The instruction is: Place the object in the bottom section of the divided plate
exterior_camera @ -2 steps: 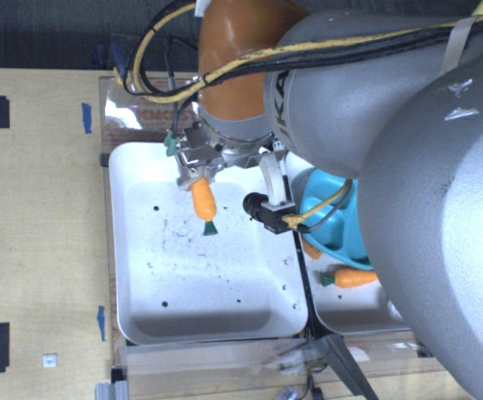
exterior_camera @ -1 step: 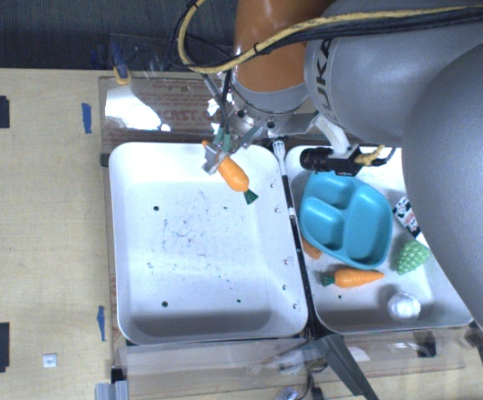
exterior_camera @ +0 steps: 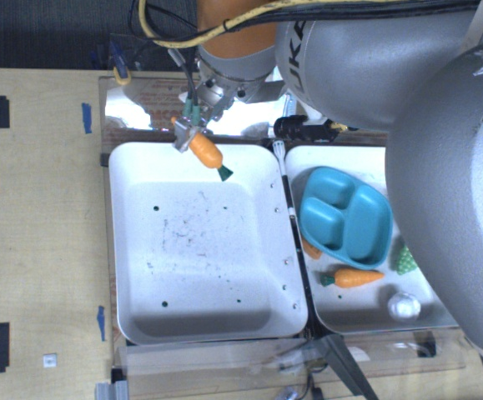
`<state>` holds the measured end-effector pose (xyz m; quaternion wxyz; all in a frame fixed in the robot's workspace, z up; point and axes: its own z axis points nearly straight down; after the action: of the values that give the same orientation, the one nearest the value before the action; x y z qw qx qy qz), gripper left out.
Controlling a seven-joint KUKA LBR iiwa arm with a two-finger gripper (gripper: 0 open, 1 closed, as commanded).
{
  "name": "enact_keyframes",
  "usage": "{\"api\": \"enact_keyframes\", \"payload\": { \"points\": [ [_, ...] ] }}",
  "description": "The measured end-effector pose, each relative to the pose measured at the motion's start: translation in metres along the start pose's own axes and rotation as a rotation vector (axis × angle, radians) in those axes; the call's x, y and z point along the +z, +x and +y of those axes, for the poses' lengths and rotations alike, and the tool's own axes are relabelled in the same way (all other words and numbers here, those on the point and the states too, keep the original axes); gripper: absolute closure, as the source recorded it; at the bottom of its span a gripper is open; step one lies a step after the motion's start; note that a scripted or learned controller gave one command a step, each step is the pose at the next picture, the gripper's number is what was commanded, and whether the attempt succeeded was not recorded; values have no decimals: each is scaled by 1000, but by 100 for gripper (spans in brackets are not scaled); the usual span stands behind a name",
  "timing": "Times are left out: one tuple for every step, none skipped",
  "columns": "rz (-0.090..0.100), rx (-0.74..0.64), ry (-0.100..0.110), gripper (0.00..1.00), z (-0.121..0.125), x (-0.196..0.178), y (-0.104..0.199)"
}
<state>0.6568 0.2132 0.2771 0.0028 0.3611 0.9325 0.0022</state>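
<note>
A: Carrot (exterior_camera: 205,152) hangs clamped in your claw (exterior_camera: 188,132) at 12 o'clock of the left bin (exterior_camera: 199,307), lifted for carrying.
B: Divided plate (exterior_camera: 345,217) sits in the right bin (exterior_camera: 374,315), toward 3 o'clock; a second carrot (exterior_camera: 354,278) lies beside it.

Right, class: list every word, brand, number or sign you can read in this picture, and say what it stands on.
"KU": large dark letters on the grey arm, cut off by the arm's curve, so the rest cannot be read.
No other text can be read, neither on the white bins nor on the blue divided plate.
</note>
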Motion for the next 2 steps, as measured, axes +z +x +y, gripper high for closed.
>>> {"api": "enact_keyframes", "payload": {
  "points": [
    [4, 333, 10, 100, -31, 41, 41],
    [1, 156, 3, 100, -16, 33, 0]
  ]
}}
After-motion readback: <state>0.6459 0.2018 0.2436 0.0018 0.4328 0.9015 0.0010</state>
